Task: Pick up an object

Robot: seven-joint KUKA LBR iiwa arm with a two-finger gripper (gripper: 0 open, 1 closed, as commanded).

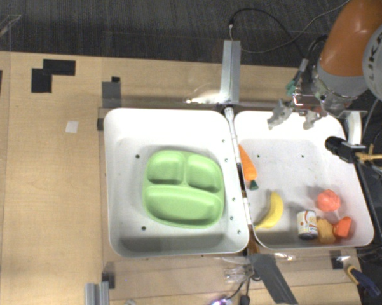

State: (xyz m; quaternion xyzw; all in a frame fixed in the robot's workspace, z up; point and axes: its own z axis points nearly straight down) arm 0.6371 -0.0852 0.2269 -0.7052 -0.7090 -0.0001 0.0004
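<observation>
My gripper [294, 117] hangs over the far edge of the right bin [292, 157], open, with nothing between its fingers. Below it in that bin lie a carrot [247, 165] against the left wall, a yellow banana [271, 210], a small white can [307, 224], a pink-red round fruit [328, 200], and an orange piece [343, 227] beside a tan item [326, 232] at the near right corner. All of these sit well apart from the gripper.
The left bin [124, 170] holds a green divided plate [183, 188]. A metal post [231, 75] rises between the bins at the back. Cables and a black fitting [339, 147] sit at the right bin's right edge.
</observation>
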